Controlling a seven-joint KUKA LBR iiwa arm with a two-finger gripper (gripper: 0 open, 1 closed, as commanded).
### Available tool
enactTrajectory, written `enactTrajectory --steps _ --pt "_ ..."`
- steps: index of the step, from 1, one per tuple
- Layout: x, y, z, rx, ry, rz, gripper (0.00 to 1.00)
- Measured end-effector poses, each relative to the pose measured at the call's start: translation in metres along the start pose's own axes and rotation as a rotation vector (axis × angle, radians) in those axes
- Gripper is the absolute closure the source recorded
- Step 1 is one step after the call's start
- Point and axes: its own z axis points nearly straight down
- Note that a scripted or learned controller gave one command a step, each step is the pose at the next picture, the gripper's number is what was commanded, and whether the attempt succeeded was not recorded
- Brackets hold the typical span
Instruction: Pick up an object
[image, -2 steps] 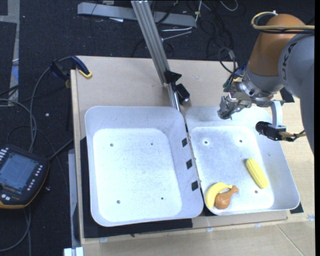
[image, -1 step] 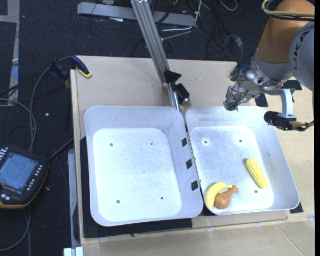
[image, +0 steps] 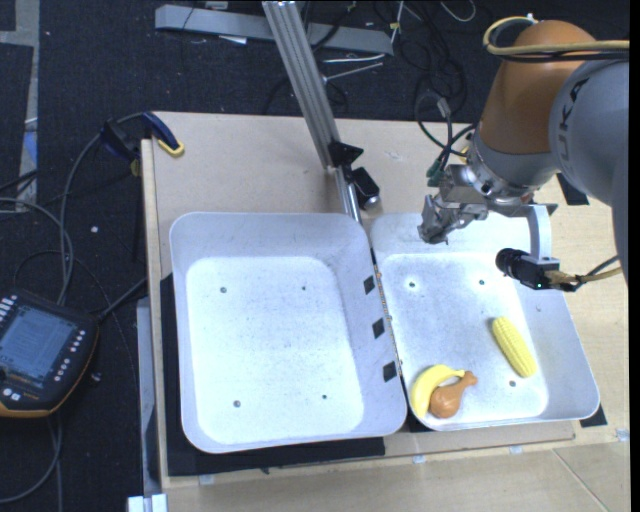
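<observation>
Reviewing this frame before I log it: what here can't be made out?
- Pincer: too small and dark in the camera view to tell open from shut, or whether it touches the right bin.
- Banana: partly covered by the orange-brown item, whose kind is unclear.
- Arm: cut off by the right edge.
- Corn: fully visible.

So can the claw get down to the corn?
Probably yes. The corn lies by itself in the right bin, apart from the banana and the drumstick. The claw hangs over the bin's far edge, with nothing between them.
</observation>
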Motion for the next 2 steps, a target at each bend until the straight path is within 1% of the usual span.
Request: enactTrajectory --steps 1,2 --pt "0.039 -0.028 -0.005 -0.002 0.0 0.0 1.0" --pt "0.09 -0.047 0.007 0.0 0.0 -0.001 1.0"
